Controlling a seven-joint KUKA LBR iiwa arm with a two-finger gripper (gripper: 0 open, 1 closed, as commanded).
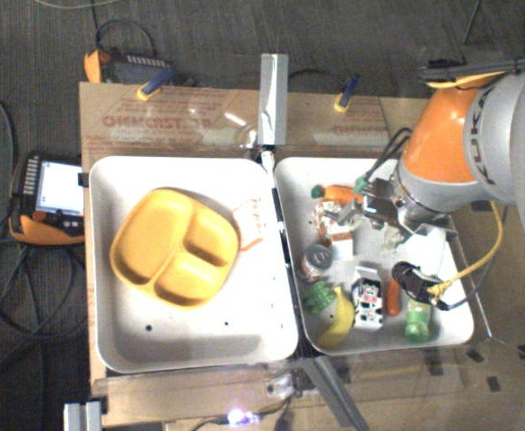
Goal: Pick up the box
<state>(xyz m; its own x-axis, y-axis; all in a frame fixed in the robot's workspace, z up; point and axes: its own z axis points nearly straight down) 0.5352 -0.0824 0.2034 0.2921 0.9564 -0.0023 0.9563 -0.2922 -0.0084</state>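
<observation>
The box [366, 301] is seen lying untouched low in the right bin [464, 335], lower right of frame; the gripper [374, 206] is poised above it, its opening undeterminable; the pick remains undone.

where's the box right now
The box lies in the right bin, near its front edge, between the yellow banana on the view's left and an orange-red piece on its right.
</observation>
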